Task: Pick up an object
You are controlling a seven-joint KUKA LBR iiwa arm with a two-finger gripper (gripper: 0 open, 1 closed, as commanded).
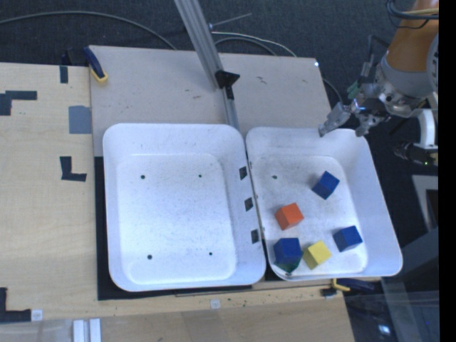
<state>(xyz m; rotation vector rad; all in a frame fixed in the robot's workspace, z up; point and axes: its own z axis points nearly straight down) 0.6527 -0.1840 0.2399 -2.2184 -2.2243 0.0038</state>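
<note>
The right bin (370,184) holds several small blocks. A blue cube (325,184) lies toward its upper right and an orange cube (288,216) near the middle. Along the front edge sit a second blue cube (347,238), a yellow cube (317,254) and a third blue cube (287,250), which has something green showing under it. My gripper (346,125) hangs over the bin's far right corner, well above and behind the blocks. Its fingers stand apart, open, with nothing between them.
The left bin (114,191) lies beside the right one, their rims meeting at a row of black clips (249,204). A slanted metal post (203,38) rises behind the bins. Cables run across the dark floor at the back.
</note>
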